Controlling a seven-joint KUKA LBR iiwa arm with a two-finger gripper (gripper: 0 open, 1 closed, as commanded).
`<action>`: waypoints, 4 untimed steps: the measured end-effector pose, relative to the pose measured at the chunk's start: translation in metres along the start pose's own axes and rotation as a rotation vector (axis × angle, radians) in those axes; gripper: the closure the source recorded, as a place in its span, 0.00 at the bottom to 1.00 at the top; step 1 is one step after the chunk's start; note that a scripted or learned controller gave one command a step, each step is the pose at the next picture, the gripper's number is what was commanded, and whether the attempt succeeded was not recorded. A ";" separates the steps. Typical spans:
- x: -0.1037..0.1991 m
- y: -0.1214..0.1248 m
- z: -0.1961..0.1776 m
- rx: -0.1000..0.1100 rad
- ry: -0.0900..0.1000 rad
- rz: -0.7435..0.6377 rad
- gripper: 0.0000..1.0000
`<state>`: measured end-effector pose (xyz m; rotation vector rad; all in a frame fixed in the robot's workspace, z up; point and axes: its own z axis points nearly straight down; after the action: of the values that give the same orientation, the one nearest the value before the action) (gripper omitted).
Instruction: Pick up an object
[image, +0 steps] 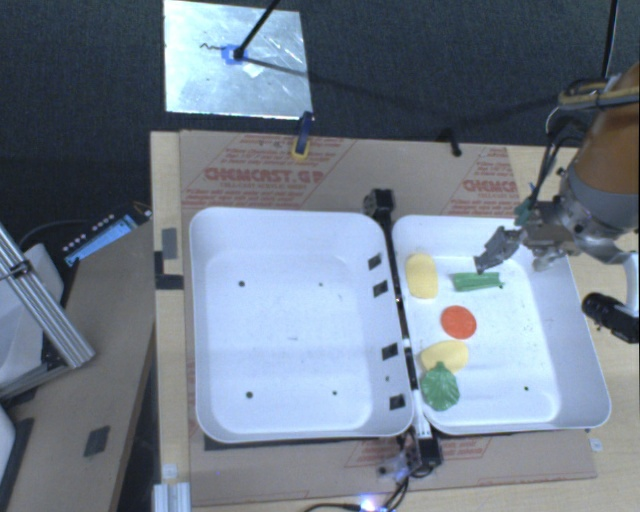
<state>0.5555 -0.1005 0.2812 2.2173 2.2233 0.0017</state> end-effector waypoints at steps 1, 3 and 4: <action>0.000 0.001 -0.011 -0.003 0.000 -0.002 1.00; -0.029 -0.048 0.029 -0.008 -0.006 0.008 1.00; 0.002 -0.070 0.099 0.007 0.003 0.001 1.00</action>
<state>0.4853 -0.0983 0.1820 2.2229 2.2275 -0.0032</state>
